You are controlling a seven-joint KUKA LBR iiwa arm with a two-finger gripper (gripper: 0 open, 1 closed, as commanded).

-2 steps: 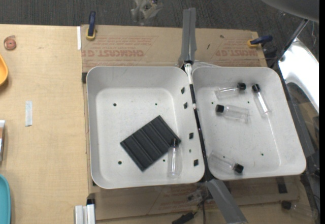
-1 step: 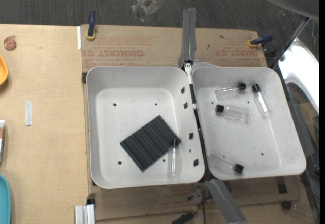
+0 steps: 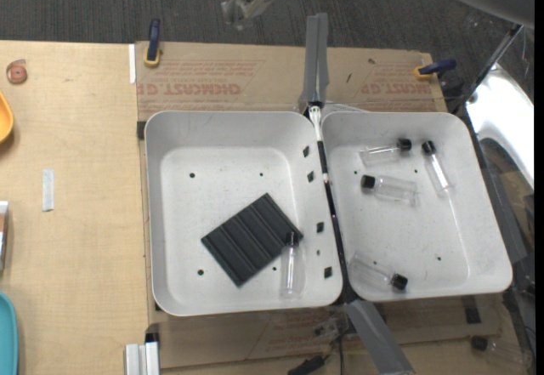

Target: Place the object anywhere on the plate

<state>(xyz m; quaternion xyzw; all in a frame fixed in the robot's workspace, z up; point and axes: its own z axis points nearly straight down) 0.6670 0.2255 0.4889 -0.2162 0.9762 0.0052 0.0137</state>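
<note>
The cardboard sheet (image 3: 255, 80) bears upside-down red lettering reading "CHEMCAST GP"

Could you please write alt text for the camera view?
Two white bins sit side by side: the left bin holds a dark ribbed plate with a clear vial beside it; the right bin holds four vials. The claw hangs beyond them.

In the left bin (image 3: 170, 131) a ridged plate (image 3: 251, 239) lies, a vial (image 3: 291, 264) touching its right corner; the right bin (image 3: 463, 139) holds four vials.
</note>
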